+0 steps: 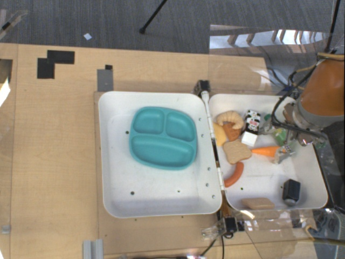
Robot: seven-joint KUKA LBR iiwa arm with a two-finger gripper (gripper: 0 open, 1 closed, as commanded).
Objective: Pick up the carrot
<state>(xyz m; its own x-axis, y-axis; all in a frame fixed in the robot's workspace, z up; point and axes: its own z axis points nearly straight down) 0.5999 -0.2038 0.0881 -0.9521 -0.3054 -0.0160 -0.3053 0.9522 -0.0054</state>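
Note:
The carrot (pixel 263 151) is small and orange and lies flat in the right bin (pixel 310 198), pointing left, with its thick end to the right. My gripper (pixel 284 151) reaches down from the right and sits right at that thick end, hiding it. The grey wrist and orange band (pixel 323 88) hang above the bin's right side. The carrot looks to be resting on the bin floor.
Left of the carrot lie a bread slice (pixel 237 152), a white cube (pixel 248 139), a croissant (pixel 229 117) and a red sausage (pixel 233 174). A black block (pixel 291 190) and a tan piece (pixel 259 203) sit near the front. The left bin (pixel 116 198) holds a teal divided plate (pixel 161 137).

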